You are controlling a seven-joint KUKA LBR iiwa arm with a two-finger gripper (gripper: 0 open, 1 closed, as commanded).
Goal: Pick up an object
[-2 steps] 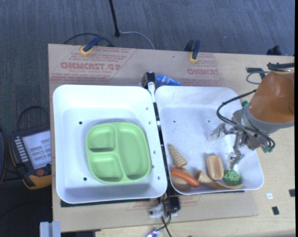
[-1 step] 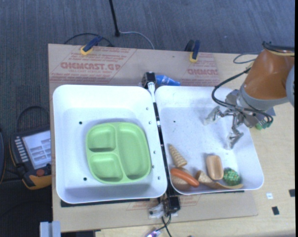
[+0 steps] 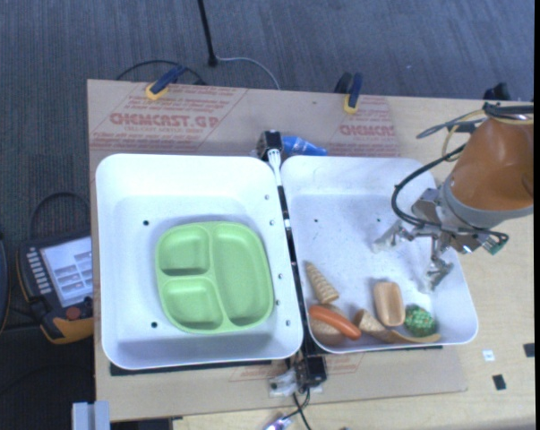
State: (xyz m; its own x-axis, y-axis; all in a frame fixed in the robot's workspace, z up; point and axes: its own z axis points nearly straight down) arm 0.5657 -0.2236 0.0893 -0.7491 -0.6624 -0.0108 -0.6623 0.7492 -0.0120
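Toy food lies crowded along the lower edge of the right-hand shallow white bin [image 3: 341,186], lower right of frame. The two-finger gripper [image 3: 416,251] hovers above, fingers spread wide and empty, nearest the tan bread-shaped piece [image 3: 389,302].

Setting: robotics lab or test cell.
Bench: plywood board [image 3: 252,115] clamped at its far edge by clamps [image 3: 165,82].
Floor: grey carpet [image 3: 341,16] with loose cables.
Equipment: handheld control pendant [image 3: 59,280] on the floor at left.
Fixtures: two white bins [image 3: 126,186] side by side.
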